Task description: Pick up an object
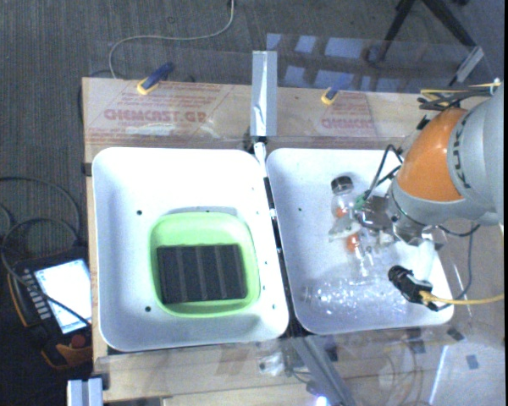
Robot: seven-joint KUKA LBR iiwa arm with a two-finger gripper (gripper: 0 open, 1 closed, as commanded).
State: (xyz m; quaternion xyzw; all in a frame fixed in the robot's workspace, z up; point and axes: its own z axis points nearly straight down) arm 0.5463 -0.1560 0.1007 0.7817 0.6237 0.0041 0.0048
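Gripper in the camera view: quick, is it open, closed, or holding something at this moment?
Gripper: cannot be told. It sits low in the right bin among clear plastic items, and the arm hides the details.

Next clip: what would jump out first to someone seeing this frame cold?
Likely the bright green container with its dark ribbed inside, sitting in the left white bin. Next, the arm's orange band at the right, above the right bin. Below it the gripper hangs over some clear plastic items, one with a dark cap, with orange bits beside them.
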